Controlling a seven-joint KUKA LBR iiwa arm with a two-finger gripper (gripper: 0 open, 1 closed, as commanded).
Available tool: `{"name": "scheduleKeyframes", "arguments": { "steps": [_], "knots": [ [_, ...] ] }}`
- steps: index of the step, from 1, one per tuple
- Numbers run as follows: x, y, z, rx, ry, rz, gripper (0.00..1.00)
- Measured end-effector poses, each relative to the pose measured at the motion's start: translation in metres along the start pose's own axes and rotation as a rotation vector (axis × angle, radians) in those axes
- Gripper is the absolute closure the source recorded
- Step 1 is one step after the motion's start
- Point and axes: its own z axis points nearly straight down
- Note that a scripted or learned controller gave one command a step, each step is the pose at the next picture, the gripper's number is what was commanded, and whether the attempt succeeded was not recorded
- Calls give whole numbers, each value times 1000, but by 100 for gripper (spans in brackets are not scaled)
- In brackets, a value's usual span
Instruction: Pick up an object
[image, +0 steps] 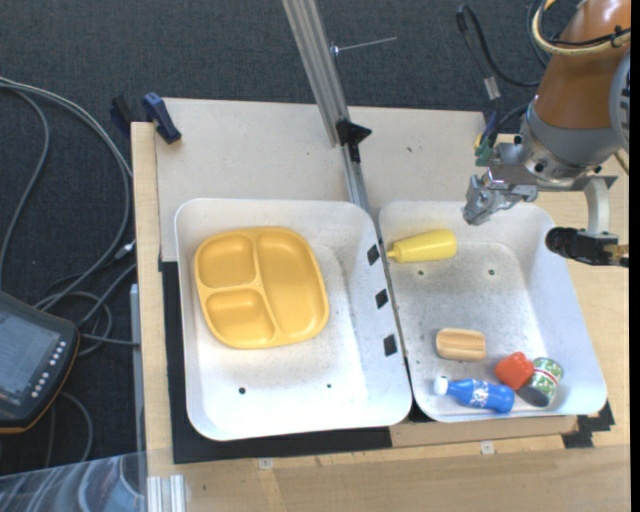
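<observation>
**Yellow bottle untouched — pick not started**

Grey arm sits at the far right, its jaws (488, 203) hanging over the far edge of the right bin (575, 300). We can't tell how far the jaws are open from this slant — the tip is small and blurred. We see nothing between them, so we count no grasp.

Candidates, all lying in the right bin:
- yellow bottle (423, 246) on its side near the far-left corner, just beside the divider edge — nearest to the jaws, a little left and toward us from them
- tan block (461, 344) mid-bin, well apart from the bottle
- blue bottle (477, 395) at the near edge, next to a red piece (513, 369) and a green-and-white can (545, 375), the three bunched in the near-right corner

Left bin (200, 400) carries a yellow divided plate (262, 287), flat, not near the arm.

Our read: task is at the approach stage at best. Nothing lifted, nothing gripped, every object resting on a bin floor. Left to do: choose a target, descend, close, lift. The yellow bottle looks like the likely target given where the arm sits, but that's a guess. The corner cluster looks harder — its parts seem to touch.
</observation>
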Motion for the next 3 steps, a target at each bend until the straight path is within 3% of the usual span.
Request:
{"name": "scheduleKeyframes", "arguments": {
  "steps": [1, 3],
  "knots": [
    [56, -13, 11, 12, 4, -4, 100],
    [171, -8, 33, 10, 4, -5, 100]
  ]
}}
